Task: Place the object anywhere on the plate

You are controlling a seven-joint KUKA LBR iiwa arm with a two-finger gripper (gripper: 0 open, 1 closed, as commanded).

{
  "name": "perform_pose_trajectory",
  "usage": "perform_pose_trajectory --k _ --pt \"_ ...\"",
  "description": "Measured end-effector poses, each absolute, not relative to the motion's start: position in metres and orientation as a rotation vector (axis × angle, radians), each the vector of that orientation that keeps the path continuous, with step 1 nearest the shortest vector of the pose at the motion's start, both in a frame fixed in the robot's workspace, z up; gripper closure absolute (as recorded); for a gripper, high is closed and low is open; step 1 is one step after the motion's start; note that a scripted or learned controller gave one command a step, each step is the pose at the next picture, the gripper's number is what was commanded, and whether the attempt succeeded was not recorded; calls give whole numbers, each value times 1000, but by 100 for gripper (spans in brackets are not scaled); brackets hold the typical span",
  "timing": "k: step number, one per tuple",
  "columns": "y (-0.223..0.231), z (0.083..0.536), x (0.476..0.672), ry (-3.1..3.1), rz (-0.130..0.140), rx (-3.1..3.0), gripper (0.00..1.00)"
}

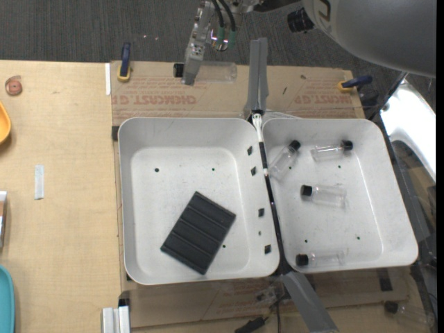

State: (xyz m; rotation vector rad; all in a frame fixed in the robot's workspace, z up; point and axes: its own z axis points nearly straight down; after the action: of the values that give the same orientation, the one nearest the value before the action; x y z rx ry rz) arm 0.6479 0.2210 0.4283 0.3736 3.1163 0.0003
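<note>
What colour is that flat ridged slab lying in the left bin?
The slab is black, with raised ridges running along it, seen in the camera view.

Two white bins (128, 186) (395, 207), one black plate (199, 232), four vials (323, 194) (clear, black-capped)

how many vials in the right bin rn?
4, all clear with black caps in the right bin: one far left, one at the far wall, one mid-bin, one at the near wall. None seem hidden.
</note>
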Motion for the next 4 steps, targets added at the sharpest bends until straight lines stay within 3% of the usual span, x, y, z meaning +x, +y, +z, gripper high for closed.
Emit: perform_pose_trajectory --k 1,2,3,4 --pt "220 437 649 3113 1 377 100" --pt "228 416 638 3102 1 -485 100" --pt "228 353 658 2869 3 -1273 100" --pt "226 363 660 2870 7 -1261 100"
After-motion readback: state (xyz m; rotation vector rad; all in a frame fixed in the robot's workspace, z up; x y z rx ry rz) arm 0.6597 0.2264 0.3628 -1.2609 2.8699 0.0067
